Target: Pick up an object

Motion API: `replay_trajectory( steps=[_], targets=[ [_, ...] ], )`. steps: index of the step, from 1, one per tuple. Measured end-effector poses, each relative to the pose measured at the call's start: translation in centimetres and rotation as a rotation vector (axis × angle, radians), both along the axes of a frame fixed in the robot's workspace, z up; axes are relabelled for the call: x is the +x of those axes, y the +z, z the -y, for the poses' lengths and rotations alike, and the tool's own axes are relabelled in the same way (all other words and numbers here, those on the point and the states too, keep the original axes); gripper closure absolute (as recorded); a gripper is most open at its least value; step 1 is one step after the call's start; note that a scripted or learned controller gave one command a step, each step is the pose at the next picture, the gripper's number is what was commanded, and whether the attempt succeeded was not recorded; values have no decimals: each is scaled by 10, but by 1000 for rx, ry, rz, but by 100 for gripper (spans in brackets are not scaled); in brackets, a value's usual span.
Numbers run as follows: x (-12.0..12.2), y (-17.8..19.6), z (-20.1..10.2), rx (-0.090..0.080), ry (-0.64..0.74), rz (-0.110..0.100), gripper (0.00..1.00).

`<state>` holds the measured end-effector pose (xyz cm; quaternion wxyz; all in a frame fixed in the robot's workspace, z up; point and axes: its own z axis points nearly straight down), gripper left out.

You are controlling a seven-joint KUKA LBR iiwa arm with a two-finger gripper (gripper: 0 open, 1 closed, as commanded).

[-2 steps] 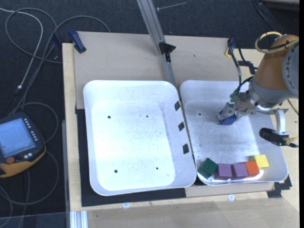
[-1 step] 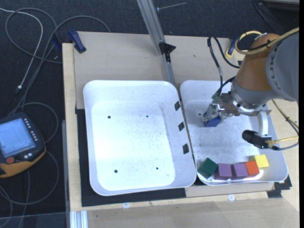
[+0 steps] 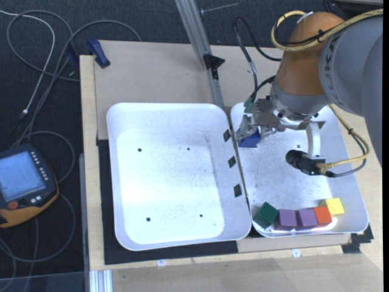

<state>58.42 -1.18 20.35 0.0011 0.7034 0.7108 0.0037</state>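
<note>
A: Where's the gripper [image 3: 248,130]?
B: Over the right bin [image 3: 349,181], by its left wall, metal fingers pinching a small blue block [image 3: 250,140].
A: And the rest?
B: A row of blocks along the near edge: green [image 3: 265,214], two purple [image 3: 288,218], orange [image 3: 322,213], yellow [image 3: 335,207]. All matte, boxy.
A: The left bin [image 3: 164,175]?
B: Smooth white plastic, rounded corners, faintly speckled.

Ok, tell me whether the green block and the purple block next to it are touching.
Touching. The camera view shows the green block pressed against the purple block with no gap, along the right bin's near edge.
</note>
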Motion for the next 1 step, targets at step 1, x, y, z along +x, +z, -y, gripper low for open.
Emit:
replay_trajectory(
  steps=[1],
  targets=[
    [-23,1,-54,0,-3,-12,100]
  ],
)
